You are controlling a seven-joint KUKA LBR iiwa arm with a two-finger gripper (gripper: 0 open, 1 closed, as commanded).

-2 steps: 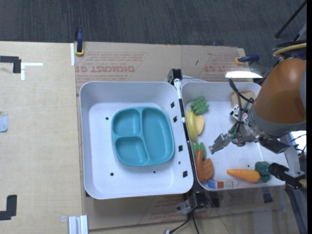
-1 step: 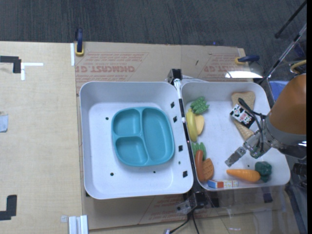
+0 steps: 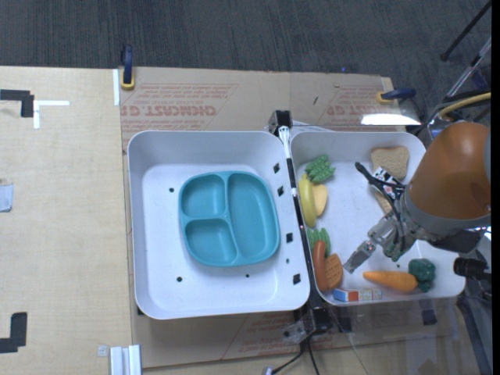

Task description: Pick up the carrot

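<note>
Nearest the lower edge of the view, along the front wall of the right bin [image 3: 437,294], lies a small flat packet [image 3: 357,295] with red and blue ends, and just behind it the carrot [image 3: 390,280], lying on its side with its green top [image 3: 423,271] toward the right. That bin also holds a banana [image 3: 311,201] close to its left wall, a leafy green piece [image 3: 319,169] touching the banana's far end, a slice of bread [image 3: 390,162] in the far right corner, and a round brown cracker [image 3: 333,271] leaning on a second slim orange vegetable [image 3: 319,261] by the left wall.

Reaching in from the right, the gripper [image 3: 367,254] hangs over the bin floor near the carrot, a little above and left of it in the picture, not touching it (whether its claw is released or clenched I cannot tell). Nothing is visibly held.

Left bin [image 3: 148,209]: it contains one teal divided plate [image 3: 229,218] with three compartments, lying flat near the middle. Both bins sit side by side on a sheet of cardboard [image 3: 203,100] laid over the wooden bench [image 3: 58,233].
</note>
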